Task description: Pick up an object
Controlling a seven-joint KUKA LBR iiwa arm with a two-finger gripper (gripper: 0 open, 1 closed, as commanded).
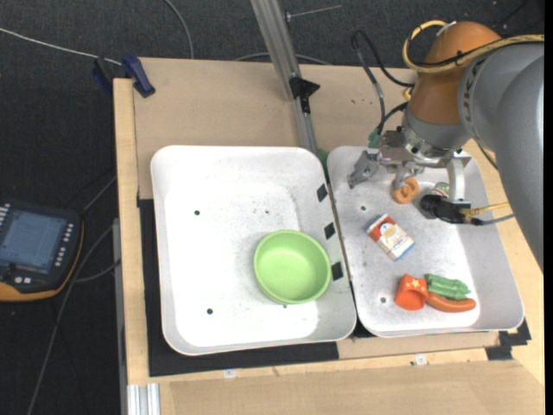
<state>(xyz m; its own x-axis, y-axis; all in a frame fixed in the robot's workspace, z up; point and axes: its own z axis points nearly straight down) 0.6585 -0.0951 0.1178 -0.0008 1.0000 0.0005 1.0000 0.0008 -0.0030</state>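
You had the arm (pixel 484 85) reaching into the right bin (pixel 492 266), its gripper (pixel 406 180) low over the far end of that bin. A small orange ring-shaped piece (pixel 404 190) sat right under the wrist, but I could not tell whether the jaws were spread or clenched, nor whether they had that piece between them. The other candidates lay nearer the front: a small red-and-white carton (pixel 390 236) near the bin's middle, and a toy carrot with green top (pixel 436 292) close to the front rim. A green bowl (pixel 292 266) rested in the left bin (pixel 199 232), touching nothing else. My judgement was that you were at the descent-and-grasp step, with nothing yet lifted. The next move called for centring on the orange piece, closing, then raising straight up clear of the bin wall.
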